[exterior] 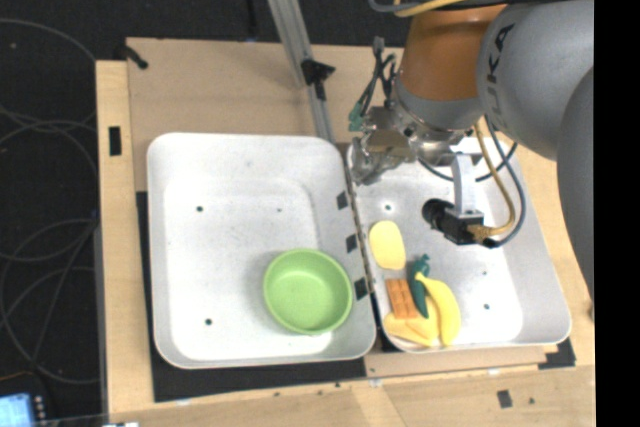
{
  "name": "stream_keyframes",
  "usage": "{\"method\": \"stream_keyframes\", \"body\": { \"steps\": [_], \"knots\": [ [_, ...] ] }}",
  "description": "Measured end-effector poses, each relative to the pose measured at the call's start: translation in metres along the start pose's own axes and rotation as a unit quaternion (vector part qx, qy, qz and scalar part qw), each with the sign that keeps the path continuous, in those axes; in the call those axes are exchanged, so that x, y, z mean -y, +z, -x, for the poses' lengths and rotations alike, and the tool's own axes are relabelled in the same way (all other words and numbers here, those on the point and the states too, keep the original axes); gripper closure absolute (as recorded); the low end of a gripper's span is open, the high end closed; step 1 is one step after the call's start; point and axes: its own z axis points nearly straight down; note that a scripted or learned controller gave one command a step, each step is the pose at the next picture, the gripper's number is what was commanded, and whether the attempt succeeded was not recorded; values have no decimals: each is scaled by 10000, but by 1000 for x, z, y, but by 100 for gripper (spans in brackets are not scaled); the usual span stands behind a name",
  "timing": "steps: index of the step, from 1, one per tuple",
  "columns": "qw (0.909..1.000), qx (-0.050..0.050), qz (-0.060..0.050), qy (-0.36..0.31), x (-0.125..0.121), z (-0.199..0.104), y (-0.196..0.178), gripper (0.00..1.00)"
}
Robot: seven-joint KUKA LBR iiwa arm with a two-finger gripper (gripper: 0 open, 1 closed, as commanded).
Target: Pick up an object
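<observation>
My gripper hangs below the orange wrist band, over the far left corner of the right bin. A yellow oval piece lies a little in front of it, against the bin's left wall. Closer to the front sit an orange block, a yellow banana-shaped piece and a small teal piece, packed together. A green bowl stands upright in the front right part of the left bin. I see nothing held at the gripper.
A slanted metal rail runs from the top down to the wall between the bins. A black fitting with cables hangs from the arm over the right bin. The grey arm covers the upper right.
</observation>
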Motion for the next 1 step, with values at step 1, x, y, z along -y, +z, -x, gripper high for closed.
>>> {"method": "stream_keyframes", "body": {
  "steps": [1],
  "knots": [
    [10000, -1, 10, -2, -15, -45, 11, 100]
  ]
}}
